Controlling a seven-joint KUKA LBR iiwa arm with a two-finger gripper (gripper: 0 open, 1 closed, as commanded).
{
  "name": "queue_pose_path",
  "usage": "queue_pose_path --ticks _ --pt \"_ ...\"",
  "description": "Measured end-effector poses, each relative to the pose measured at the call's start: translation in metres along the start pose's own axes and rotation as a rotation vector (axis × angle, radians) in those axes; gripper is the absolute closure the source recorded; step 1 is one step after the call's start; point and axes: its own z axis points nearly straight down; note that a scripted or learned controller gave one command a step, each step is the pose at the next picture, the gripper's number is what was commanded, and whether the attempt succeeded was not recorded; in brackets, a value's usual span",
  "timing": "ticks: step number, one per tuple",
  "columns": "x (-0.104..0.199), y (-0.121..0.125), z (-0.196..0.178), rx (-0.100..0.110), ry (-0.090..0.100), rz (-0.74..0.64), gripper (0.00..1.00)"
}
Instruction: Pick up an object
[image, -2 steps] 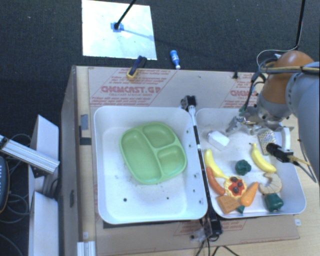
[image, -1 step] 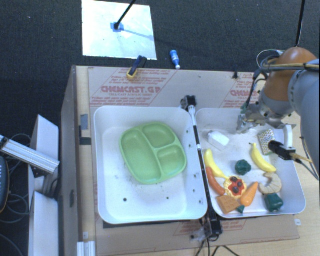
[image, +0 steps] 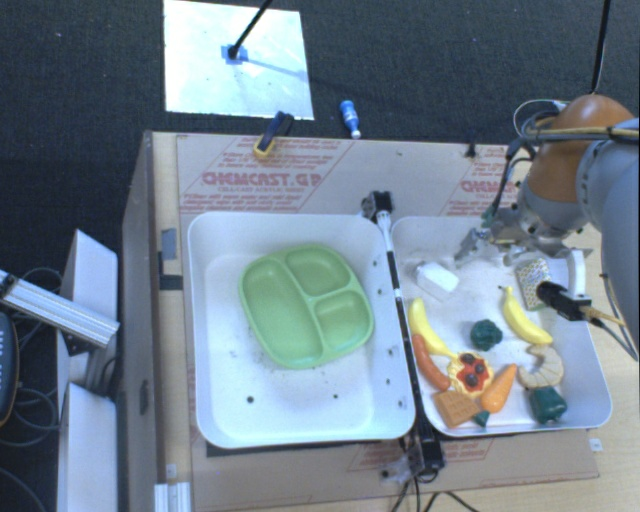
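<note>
The right bin (image: 600, 400) holds several toy foods. A white block (image: 436, 277) lies near its far left. Two yellow bananas (image: 425, 328) (image: 522, 318) lie on either side of a dark green piece (image: 487, 334). Nearer the front are an orange sausage (image: 432, 365), a pizza-like piece (image: 470, 372), a carrot (image: 498, 388), a brown cracker (image: 455, 407), a beige cookie (image: 543, 370) and a green pepper (image: 547, 404). My gripper (image: 478, 242) hangs over the bin's far part, just right of and beyond the white block, with nothing visibly in it.
The left bin (image: 215, 400) holds a light green divided plate (image: 305, 305). A black and white bar (image: 392, 270) runs along the divider between the bins. The grey arm with its orange band (image: 585, 120) comes in over the right bin's far right corner.
</note>
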Motion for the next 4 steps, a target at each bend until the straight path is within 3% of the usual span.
queue_pose_path --ticks 1,2,3,4 --pt "0.0 0.001 -0.011 -0.004 -0.001 -0.003 1.0" --pt "0.0 0.001 -0.011 -0.003 -0.001 -0.003 0.0" --pt "0.0 0.008 0.011 0.003 0.001 0.003 0.0" --pt "0.0 0.01 -0.001 -0.001 -0.001 0.0 1.0"
